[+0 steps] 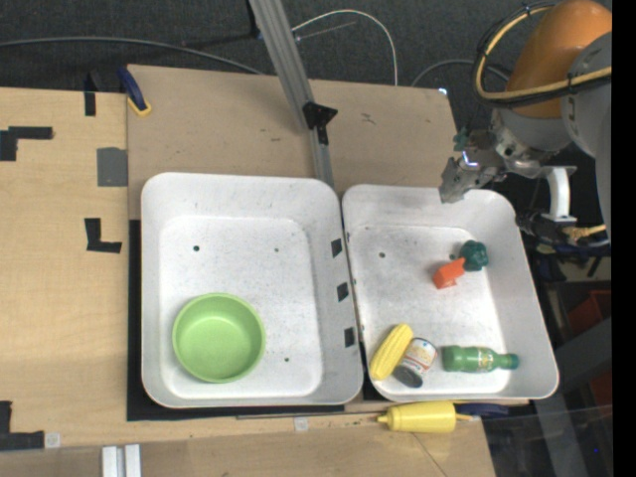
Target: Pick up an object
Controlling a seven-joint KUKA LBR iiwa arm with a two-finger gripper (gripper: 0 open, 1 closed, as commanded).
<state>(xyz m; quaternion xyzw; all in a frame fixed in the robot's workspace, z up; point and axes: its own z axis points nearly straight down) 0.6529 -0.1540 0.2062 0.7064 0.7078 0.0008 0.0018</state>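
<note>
While the gripper [459, 182] hovers over the right bin's [417, 207] far rim, finger state unclear, the green bottle [478, 360] lies flat, cap pointing right.

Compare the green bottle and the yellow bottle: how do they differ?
The green bottle lies inside the right bin; the yellow bottle lies outside it, on the bench by the front rim. Colours differ: green against yellow. Both lie on their sides.

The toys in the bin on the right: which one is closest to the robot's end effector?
The orange carrot toy with the green top. It lies highest in the right bin, just below the end effector. The yellow corn, small can and green bottle lie farther down.
</note>
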